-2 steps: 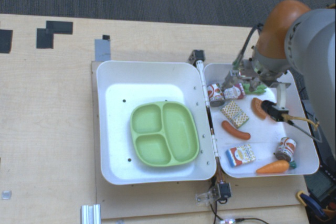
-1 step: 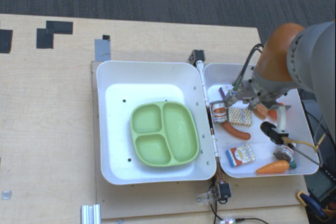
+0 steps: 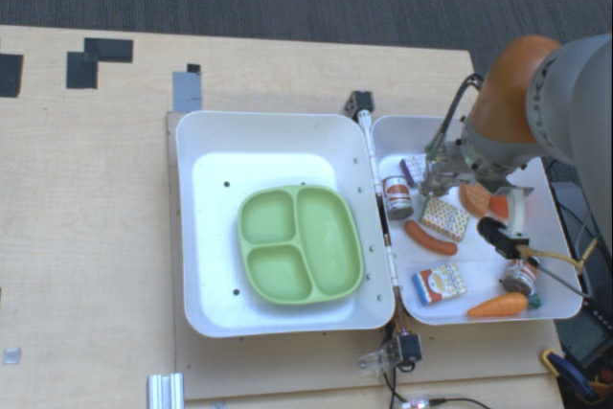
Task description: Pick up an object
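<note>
My gripper [image 3: 437,183] hangs low over the back of the right bin [image 3: 556,235], reaching in from the right. Just below it lies a checkered cracker box [image 3: 445,218], with a red sausage [image 3: 431,238] in front of that. A small can [image 3: 397,198] stands to the gripper's left, by the bin's wall. A purple item [image 3: 413,170] peeks out at the gripper's upper left. An orange-red piece [image 3: 476,199] lies to its right, partly under the wrist.
Nearer the front of the right bin lie a small white carton [image 3: 440,284], an orange carrot [image 3: 498,306] and a dark jar [image 3: 518,278]. The left bin [image 3: 206,206] holds a green divided plate [image 3: 300,244].
</note>
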{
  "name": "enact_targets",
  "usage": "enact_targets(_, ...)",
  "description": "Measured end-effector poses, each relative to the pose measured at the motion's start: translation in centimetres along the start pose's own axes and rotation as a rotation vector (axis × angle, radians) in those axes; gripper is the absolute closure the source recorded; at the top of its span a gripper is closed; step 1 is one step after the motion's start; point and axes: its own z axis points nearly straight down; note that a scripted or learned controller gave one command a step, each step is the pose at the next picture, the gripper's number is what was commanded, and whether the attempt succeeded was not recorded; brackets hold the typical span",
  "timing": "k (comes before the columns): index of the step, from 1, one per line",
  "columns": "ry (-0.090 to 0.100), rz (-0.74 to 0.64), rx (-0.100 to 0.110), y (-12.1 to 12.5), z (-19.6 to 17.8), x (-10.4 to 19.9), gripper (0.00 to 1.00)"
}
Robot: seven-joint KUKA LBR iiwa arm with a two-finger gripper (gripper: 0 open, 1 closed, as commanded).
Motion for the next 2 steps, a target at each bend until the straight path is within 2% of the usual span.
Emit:
enact_targets(1, -0.008, 0.003, -0.001, 0.0, -0.1, -0.5, 0.00)
enact_targets(2, -0.009, 0.007, 0.000, -6.5, 1.0, 0.2, 0.00)
